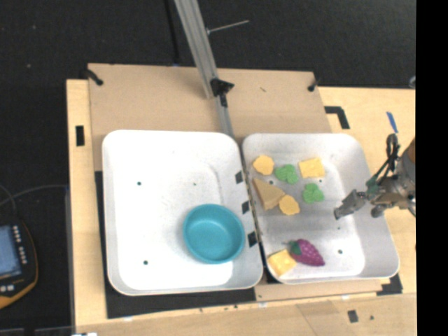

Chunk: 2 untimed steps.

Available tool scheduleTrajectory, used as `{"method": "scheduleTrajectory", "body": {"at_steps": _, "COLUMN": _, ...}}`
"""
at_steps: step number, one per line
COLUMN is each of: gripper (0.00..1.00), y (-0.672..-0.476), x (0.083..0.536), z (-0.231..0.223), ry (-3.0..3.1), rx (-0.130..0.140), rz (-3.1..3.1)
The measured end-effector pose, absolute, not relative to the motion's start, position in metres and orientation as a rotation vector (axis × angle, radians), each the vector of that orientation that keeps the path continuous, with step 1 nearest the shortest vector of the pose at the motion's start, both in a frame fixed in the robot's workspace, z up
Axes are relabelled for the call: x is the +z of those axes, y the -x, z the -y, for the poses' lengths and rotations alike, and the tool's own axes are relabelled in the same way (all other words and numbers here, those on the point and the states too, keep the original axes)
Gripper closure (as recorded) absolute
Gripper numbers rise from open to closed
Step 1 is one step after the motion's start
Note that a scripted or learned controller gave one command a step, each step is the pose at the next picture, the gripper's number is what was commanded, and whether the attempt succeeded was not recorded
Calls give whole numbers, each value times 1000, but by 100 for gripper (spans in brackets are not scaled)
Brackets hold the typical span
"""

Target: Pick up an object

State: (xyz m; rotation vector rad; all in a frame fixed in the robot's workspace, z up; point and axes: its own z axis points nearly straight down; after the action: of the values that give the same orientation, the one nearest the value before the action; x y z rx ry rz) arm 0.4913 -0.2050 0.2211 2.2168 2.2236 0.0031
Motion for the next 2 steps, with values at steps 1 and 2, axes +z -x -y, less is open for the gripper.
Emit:
{"method": "scheduleTrajectory", "body": {"at_steps": 1, "gripper": 0, "y": -491, "x": 221, "z": 205, "ry": -2218, "rx": 3, "rz": -2222}}
{"method": "scheduleTrajectory", "body": {"at_steps": 2, "gripper": 0, "y": -496, "x": 168, "z": 197, "ry": -2224, "rx": -4, "rz": -2222}}
